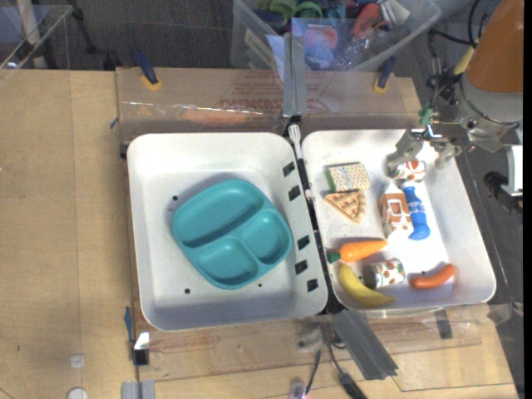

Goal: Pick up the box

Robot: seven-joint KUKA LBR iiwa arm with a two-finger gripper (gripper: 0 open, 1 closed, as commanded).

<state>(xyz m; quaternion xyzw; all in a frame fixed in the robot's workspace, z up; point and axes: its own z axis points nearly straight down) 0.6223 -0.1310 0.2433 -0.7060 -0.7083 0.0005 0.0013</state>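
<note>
Box, small, orange and white, flat in right bin among toy food, just beside blue bottle; gripper poised above bin's far end, short of box, presumably approaching; finger opening indiscernible.

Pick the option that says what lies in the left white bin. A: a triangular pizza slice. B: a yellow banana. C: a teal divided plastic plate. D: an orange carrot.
C: the teal divided plastic plate lies alone in the left white bin, while the food toys lie in the right white bin.
</note>
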